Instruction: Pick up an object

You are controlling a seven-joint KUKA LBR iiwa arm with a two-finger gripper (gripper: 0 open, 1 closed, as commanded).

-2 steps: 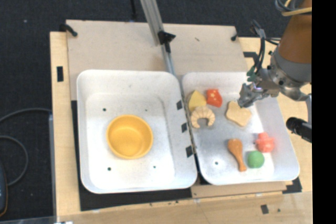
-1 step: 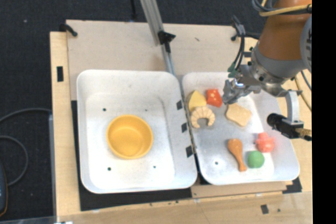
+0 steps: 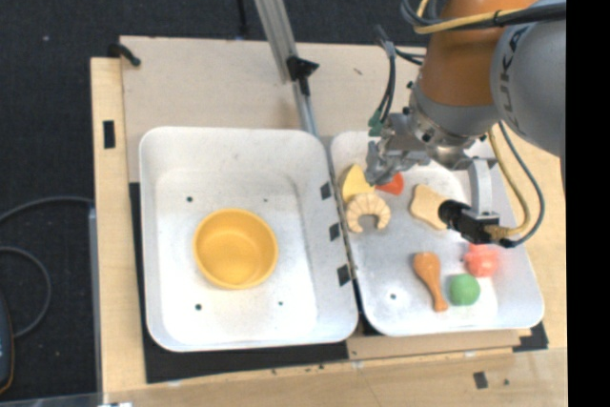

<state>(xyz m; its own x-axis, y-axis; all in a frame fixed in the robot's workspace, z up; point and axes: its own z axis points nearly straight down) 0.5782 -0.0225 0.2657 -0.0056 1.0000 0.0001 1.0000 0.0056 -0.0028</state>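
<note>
Gripper [image 3: 384,169] low over the right bin [image 3: 515,305], at that bin's upper left corner, fingers pointing down beside a small red-orange piece [image 3: 392,183]; jaw opening not discernible from above, nothing seen held between the fingers. Grey arm with orange band [image 3: 472,24] reaching in above the right bin, cables looping round the wrist. Just left of the red-orange piece, a yellow wedge like a slice of cheese [image 3: 354,180], close against the bin's left wall. Touching the wedge's lower edge, a tan croissant [image 3: 368,213], curved with its ends downward. To the right of the croissant, a pale slice of toast [image 3: 428,205], partly covered by a black part of the tool. Below the toast, an orange-brown drumstick [image 3: 430,277], tilted with its thin end toward the bin's lower rim. Just right of the drumstick, a green ball [image 3: 464,290], and directly above the ball, touching or nearly so, a pink-red round piece [image 3: 482,260]. Left of the croissant, across the divide, the left bin [image 3: 172,157] with a yellow bowl [image 3: 235,248] upright near its middle. Beneath both bins a light wooden bench [image 3: 210,81]; a slanted metal pole [image 3: 272,10] rising from the bench's far side; dark carpet [image 3: 57,14] around the bench.
</note>
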